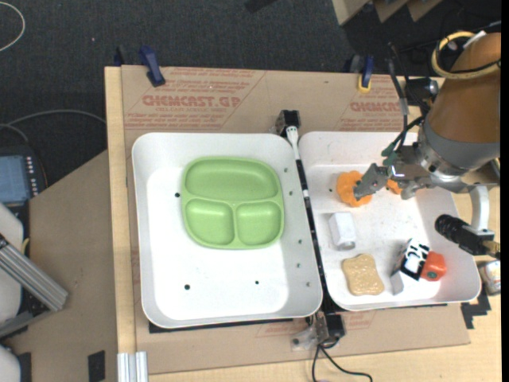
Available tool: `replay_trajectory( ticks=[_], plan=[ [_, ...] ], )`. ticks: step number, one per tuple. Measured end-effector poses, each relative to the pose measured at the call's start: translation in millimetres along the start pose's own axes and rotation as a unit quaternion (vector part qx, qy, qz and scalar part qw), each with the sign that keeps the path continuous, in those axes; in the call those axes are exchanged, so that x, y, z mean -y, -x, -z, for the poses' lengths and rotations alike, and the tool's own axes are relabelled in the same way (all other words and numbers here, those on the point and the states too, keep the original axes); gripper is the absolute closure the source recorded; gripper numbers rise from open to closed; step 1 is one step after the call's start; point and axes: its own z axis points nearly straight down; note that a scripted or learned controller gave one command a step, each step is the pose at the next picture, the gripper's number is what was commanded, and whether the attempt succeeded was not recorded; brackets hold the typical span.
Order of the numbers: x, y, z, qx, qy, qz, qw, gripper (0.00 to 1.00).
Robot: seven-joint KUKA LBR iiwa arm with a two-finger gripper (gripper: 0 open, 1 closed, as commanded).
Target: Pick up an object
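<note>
Above the right-hand white bin (469, 293), the arm (469, 126) showed a broad, rounded orange band over a grey wrist section with a paler grey ring beneath it. Thin dark cables ran down the side of the wrist nearest the bin's far rim, and a yellow loop of cable curled above the orange band. The claw (380, 180), grey and angular, carried dark metal fingers (367, 185) on a blocky mount with small fittings.

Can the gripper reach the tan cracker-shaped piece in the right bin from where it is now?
Probably yes. The gripper hangs over the orange object in the right bin; the tan piece lies in the open nearer the front edge, with the white block beside the way, not across it.
</note>
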Motion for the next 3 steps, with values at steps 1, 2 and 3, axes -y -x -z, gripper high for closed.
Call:
replay_trajectory(
  ticks=[1,2,3],
  plan=[
    [-30,18,-138,0.001,-0.002,0.0,1.0,0.0],
    [-112,18,-130,0.001,0.005,0.002,1.0,0.0],
    [-83,5,-131,0.0,-0.002,0.0,1.0,0.0]
  ],
)
